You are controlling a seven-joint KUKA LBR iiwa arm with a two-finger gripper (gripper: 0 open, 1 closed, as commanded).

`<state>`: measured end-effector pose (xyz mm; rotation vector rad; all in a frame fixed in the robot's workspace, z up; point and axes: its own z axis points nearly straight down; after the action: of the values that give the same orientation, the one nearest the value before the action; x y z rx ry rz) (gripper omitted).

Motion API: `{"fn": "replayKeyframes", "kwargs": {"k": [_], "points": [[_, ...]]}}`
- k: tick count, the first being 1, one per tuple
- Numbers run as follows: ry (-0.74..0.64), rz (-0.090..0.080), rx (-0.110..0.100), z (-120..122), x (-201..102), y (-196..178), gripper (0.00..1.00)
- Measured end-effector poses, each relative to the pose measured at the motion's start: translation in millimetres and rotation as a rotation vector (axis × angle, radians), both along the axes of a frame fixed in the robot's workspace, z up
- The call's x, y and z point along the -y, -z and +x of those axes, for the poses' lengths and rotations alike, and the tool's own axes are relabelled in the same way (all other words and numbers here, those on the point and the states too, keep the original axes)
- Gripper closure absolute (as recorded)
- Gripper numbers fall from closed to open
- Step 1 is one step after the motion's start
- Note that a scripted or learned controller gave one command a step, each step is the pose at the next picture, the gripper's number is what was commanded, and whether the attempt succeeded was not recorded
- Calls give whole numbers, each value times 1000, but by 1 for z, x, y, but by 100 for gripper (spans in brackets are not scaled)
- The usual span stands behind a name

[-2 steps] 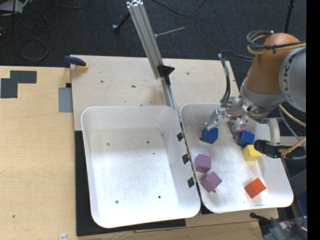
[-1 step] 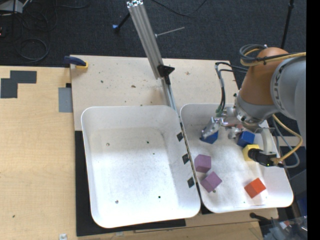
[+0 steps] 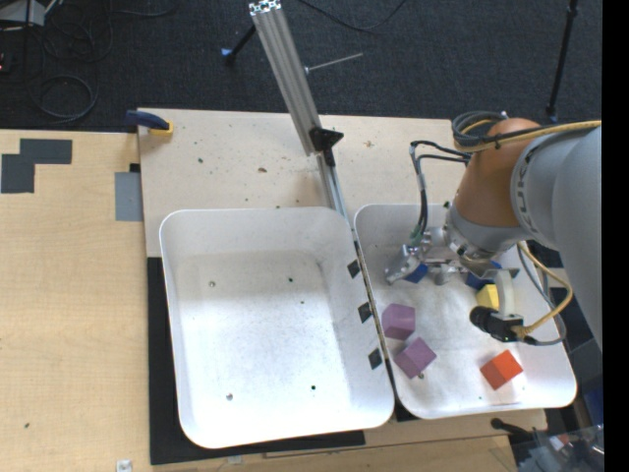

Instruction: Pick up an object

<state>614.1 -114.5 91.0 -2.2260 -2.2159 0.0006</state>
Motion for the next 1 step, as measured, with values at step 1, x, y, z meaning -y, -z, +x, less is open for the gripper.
{"fn": "replayKeyframes", "kwargs": {"k": [1], "points": [[6,1,0,0,1,-11,100]]}}
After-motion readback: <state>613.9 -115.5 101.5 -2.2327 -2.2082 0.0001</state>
